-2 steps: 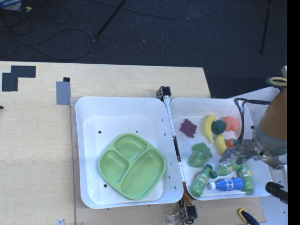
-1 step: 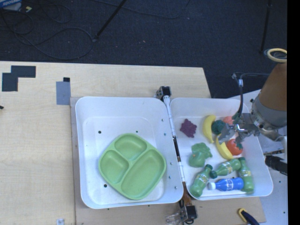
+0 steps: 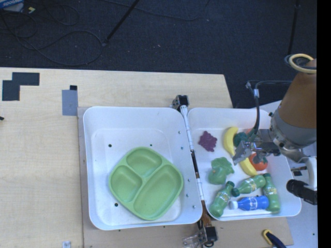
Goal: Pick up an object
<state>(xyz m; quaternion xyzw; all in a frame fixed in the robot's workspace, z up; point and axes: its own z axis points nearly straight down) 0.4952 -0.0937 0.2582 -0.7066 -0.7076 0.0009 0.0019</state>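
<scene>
Lying in the right bin (image 3: 207, 119) are the toys that could be picked: a yellow banana (image 3: 229, 140) near the far side, a purple grape cluster (image 3: 208, 141) to its left, a green broccoli-like lump (image 3: 220, 170) nearer the middle, and several small bottles along the near edge, among them a green bottle (image 3: 221, 199) and a white bottle with a blue label (image 3: 250, 204). A second yellow piece (image 3: 247, 167) and a red-orange piece (image 3: 259, 163) sit just right of the banana. The gripper (image 3: 243, 151) hangs low over that cluster, right beside the banana, with its metal parts overlapping the toys; whether its pincer is apart or together cannot be made out, and nothing is clearly seen between the tips. The grey and orange arm (image 3: 300, 105) reaches in from the right. In the left bin (image 3: 93, 138) rests a green divided plate (image 3: 146, 183). Both bins stand side by side on the wooden bench (image 3: 36, 164).
</scene>
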